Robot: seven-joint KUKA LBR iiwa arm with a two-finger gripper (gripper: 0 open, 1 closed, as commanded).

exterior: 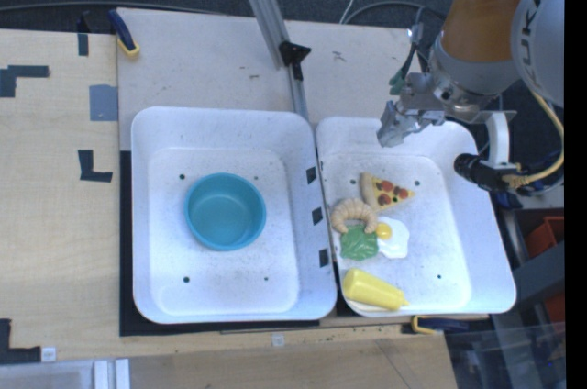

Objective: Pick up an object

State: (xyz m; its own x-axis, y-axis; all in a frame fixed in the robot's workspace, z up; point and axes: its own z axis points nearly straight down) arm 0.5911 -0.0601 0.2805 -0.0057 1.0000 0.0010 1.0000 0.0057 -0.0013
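White plastic bins sit side by side, and nothing is lifted yet, so the pick looks barely begun. The left bin [156, 135] holds a blue bowl [226, 211]. The right bin [477, 240] carries every toy food: yellow corn cob [371, 290] at the near rim, pizza slice [385, 191], fried egg [394, 238], croissant [353, 213], green leafy piece [359, 244], all bunched together. The gripper [396, 128] hovers over the far left corner of that bin, apart from the pizza slice and carrying nothing (whether it is open, I cannot tell; it blurs into one grey lump). Approach, closing and lift all remain.
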